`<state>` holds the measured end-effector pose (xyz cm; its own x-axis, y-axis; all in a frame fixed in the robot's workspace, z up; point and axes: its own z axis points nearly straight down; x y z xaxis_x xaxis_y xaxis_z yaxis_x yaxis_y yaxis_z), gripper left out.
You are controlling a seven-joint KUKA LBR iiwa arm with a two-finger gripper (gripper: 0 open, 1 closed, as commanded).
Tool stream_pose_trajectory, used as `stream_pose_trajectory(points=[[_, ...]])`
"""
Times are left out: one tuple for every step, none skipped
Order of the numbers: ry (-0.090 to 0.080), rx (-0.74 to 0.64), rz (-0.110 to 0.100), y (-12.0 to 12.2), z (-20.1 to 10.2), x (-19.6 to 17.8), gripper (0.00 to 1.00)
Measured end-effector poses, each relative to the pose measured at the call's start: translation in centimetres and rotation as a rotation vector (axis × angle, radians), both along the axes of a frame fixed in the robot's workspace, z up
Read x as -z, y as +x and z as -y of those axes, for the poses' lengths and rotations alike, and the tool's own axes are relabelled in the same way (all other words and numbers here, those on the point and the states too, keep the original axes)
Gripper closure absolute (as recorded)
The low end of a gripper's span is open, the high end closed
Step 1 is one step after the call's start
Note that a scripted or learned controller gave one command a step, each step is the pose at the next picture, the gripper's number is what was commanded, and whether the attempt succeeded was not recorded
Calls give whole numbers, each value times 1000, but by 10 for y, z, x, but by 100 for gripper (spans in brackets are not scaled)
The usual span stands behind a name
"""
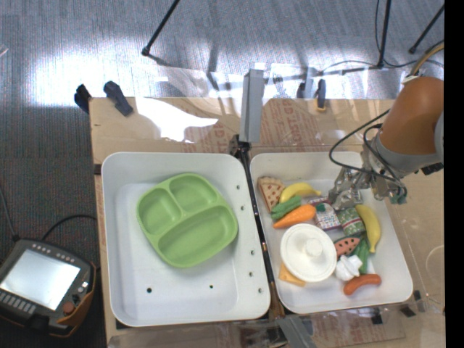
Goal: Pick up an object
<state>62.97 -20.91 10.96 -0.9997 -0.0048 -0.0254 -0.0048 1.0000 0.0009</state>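
Over the right bin (403,281), the gripper (346,194) hangs low above the toy food; whether its claw is spread I cannot tell. Nothing looks gripped yet. Descent seems underway; next it must settle on one piece, perhaps the carrot (299,215).

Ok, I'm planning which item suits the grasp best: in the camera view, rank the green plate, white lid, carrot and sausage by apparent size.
1. green plate
2. white lid
3. carrot
4. sausage, only slightly smaller than the carrot
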Motion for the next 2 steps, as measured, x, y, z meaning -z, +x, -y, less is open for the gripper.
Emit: stream_pose_trajectory(points=[[1, -1, -2, 0, -1, 1, 0], [4, 4, -24, -30, -119, 22, 0]])
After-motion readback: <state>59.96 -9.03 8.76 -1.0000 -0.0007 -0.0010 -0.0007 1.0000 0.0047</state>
